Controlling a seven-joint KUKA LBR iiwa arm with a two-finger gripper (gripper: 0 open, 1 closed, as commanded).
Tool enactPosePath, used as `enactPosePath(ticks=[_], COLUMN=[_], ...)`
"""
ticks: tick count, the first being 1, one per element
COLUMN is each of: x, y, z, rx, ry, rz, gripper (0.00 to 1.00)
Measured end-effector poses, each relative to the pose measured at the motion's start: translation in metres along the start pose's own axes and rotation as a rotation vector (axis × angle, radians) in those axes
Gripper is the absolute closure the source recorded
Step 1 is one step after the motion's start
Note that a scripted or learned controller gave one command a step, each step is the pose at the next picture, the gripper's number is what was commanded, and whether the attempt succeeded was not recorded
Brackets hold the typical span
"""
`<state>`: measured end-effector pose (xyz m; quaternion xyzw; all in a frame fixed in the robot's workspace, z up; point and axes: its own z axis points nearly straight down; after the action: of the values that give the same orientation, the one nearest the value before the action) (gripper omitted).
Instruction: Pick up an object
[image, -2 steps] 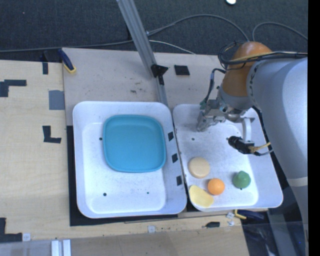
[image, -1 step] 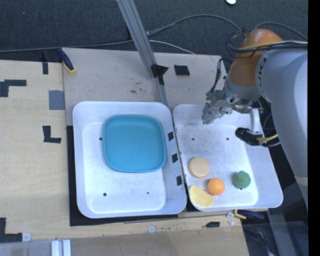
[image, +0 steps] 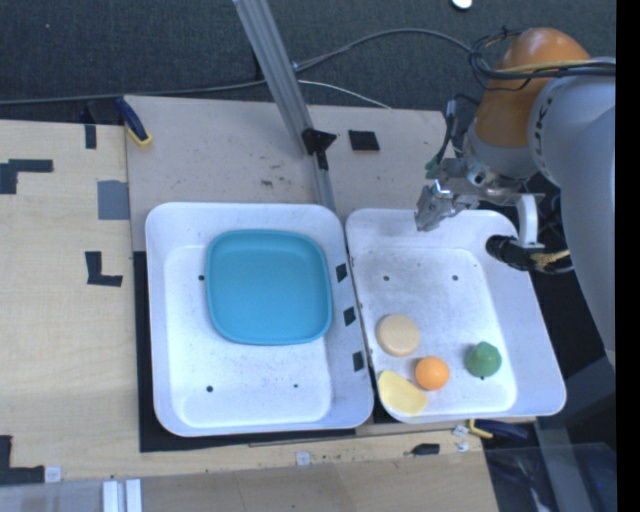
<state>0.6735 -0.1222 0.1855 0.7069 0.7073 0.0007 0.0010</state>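
A small round orange ball (image: 432, 373) lies near the right bin's (image: 520, 300) front edge, well apart from my pincer (image: 434, 210) at the back edge; its grip state is unclear.

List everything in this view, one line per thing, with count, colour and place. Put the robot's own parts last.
bins: 2, white, side by side on the bench
plate: 1, light blue, square with rounded corners, in the left bin
round disc: 1, beige, front part of the right bin
orange ball: 1, orange, just in front and to the right of the disc
yellow piece: 1, yellow, front edge of the right bin, beside the orange ball
green ball: 1, green, front right of the right bin
metal pole: 1, grey, slanting up behind the bins
arm: 1, grey with orange band, at the right
gripper: 1, dark metal, over the right bin's back edge
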Motion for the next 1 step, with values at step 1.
enactPosePath(ticks=[1], x=[0.0003], y=[0.0004], z=[-0.0224], rx=[0.001], ry=[0.0], rz=[0.0], gripper=[1.0])
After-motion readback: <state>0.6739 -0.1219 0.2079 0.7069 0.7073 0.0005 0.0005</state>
